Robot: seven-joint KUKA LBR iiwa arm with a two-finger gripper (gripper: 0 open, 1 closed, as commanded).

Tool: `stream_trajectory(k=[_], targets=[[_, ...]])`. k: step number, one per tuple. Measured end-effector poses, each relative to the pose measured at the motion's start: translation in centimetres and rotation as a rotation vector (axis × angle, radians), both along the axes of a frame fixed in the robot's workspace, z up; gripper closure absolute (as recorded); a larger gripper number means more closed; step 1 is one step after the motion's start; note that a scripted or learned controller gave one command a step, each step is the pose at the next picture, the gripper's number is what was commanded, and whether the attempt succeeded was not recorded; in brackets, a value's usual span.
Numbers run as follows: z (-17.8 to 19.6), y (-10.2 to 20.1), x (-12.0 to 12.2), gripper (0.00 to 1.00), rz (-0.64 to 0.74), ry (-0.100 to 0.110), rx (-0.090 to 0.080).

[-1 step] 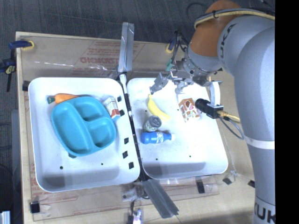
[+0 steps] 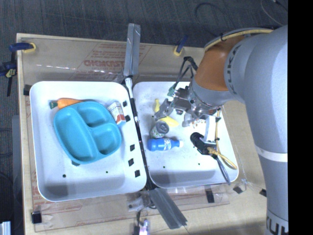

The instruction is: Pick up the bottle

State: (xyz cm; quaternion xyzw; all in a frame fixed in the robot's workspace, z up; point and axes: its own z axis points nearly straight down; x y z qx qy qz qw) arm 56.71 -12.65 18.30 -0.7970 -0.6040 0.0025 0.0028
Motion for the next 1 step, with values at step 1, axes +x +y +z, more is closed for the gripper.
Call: stream_trajectory(k=[1], targets=[[-3.61, 3.47, 2.22, 0.0, 0.19, -0.005, -0.002]])
